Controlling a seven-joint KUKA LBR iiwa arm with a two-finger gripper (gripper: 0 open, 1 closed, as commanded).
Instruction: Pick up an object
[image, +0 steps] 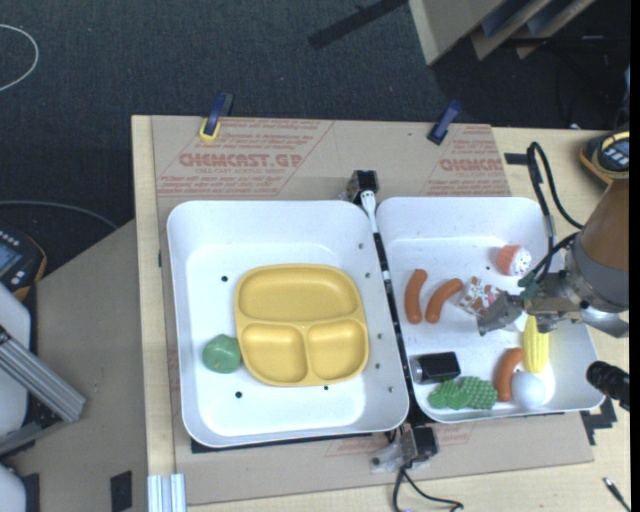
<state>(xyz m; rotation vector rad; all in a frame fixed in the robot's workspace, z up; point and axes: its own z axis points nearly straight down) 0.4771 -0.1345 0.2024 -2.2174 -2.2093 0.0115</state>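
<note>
My gripper (497, 317) is low in the right bin (450, 222), near its middle right, with the arm coming in from the right. Just left of it lie two orange sausages (415, 296) (443, 299), and a small speckled piece (484, 295) sits right at its upper left. A yellow corn cob (536, 345) lies directly below the wrist. A red and white ball (514, 260) rests above it. I see nothing clearly held.
The front of the right bin holds a black block (437, 366), a green leafy toy (463, 393), another orange sausage (508, 372) and a white egg (533, 389). The left bin (200, 300) holds a yellow divided plate (300, 323) and a green ball (222, 353).
</note>
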